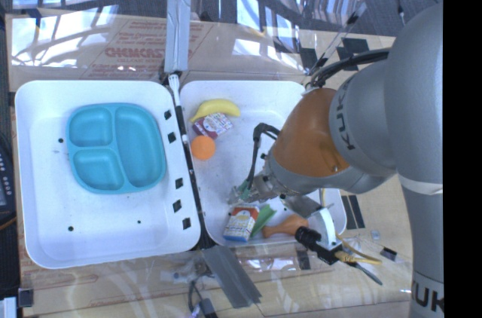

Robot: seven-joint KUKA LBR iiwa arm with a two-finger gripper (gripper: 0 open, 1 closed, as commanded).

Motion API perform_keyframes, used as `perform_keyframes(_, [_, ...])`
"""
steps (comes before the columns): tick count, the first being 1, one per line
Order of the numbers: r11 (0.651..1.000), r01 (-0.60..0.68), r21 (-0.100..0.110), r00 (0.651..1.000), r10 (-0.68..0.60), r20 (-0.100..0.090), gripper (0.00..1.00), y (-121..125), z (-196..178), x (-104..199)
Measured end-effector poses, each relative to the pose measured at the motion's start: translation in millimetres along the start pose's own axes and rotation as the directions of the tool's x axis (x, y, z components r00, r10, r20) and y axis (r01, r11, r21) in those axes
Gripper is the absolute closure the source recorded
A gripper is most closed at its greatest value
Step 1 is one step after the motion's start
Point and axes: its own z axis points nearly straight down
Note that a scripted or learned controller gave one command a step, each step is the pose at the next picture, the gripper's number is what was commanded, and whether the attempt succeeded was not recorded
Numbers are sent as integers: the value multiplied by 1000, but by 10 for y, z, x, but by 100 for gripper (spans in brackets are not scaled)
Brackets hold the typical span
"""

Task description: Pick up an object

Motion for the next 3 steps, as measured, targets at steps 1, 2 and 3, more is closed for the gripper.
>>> perform_keyframes(1, [995, -95, 0, 995, 95, 1, 100, 483, -922, 598])
perform_keyframes(2, [995, -103, 3, 995, 103, 2, 100, 704, -1198, 697])
perform_keyframes(3, [1000, 24, 3, 1000, -24, 2, 100, 1447, -1168, 13])
